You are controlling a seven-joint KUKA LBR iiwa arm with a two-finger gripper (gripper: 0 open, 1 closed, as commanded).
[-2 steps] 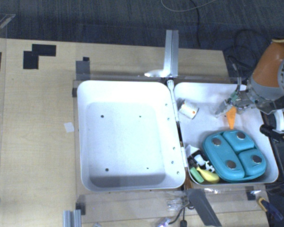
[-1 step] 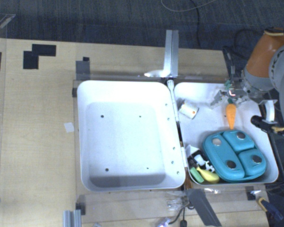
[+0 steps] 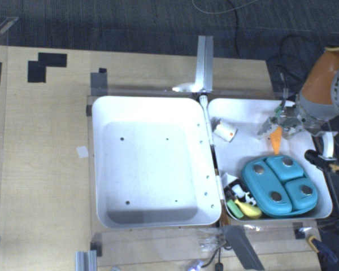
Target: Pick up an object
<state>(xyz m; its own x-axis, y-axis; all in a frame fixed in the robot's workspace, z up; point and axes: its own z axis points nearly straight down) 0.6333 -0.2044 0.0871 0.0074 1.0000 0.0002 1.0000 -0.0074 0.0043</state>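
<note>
Nearest you, in the front corner of the right bin [image 3: 326, 208], a yellow banana-shaped toy [image 3: 250, 209] lies beside a small black-and-white item [image 3: 241, 195], too small to name. Touching them, a large teal plastic piece with four rounded lobes [image 3: 280, 186] fills most of that bin's near half. It looks rigid, smooth and too broad to span; you would probably do better at an edge.

Further back, a small orange object [image 3: 276, 139] lies just below the gripper [image 3: 282, 122]. It seems light, narrow and stiff, likely the easiest thing to pinch across its short width. Whether the gripper is spread or closed cannot be judged; nothing visibly sits in it. A small white cylinder with an orange end [image 3: 224, 131] rests near the divider, and may roll.

The left bin [image 3: 101, 151] sits alongside.
</note>
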